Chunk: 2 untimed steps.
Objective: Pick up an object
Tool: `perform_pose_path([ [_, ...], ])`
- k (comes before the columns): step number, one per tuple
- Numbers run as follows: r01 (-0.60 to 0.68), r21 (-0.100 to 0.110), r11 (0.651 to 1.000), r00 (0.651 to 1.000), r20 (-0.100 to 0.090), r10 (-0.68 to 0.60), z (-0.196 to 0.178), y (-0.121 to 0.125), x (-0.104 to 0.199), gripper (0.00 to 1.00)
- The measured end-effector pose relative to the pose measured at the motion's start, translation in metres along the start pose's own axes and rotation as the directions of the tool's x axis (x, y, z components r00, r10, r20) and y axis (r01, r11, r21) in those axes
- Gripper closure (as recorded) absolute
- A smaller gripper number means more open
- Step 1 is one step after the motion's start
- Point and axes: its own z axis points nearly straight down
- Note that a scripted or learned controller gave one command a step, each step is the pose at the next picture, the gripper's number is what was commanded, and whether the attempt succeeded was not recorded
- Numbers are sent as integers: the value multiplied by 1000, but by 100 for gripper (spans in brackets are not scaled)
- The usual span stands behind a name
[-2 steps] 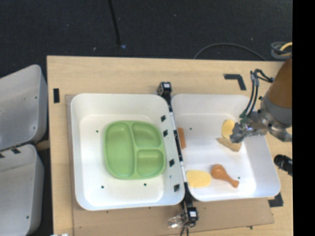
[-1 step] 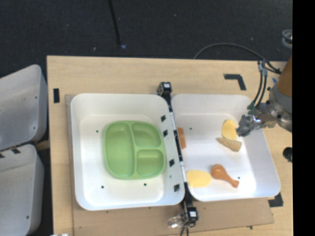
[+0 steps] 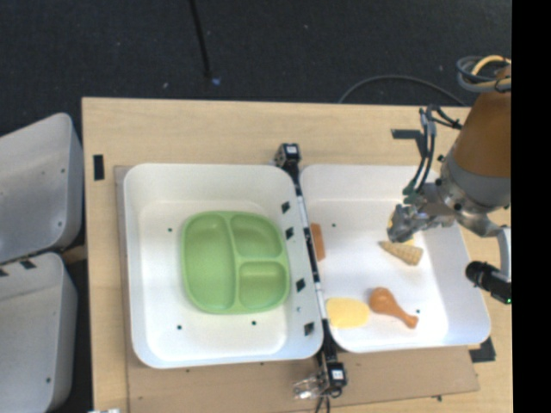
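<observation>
We see the jaws (image 3: 403, 227) low in the right bin (image 3: 362, 196), just above a tan wedge (image 3: 404, 252) near the bin's middle; whether they are spread or pressed together we cannot tell. An orange drumstick (image 3: 393, 306) and a yellow piece (image 3: 347, 312) lie near the front wall. A green divided plate (image 3: 234, 261) sits in the left bin (image 3: 155, 196) on the surface (image 3: 215, 127).
</observation>
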Motion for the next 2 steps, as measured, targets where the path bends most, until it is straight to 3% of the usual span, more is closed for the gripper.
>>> perform_pose_path([
  [2, 0, -1, 1000, 1000, -1, 0, 4, 20, 104, 100],
])
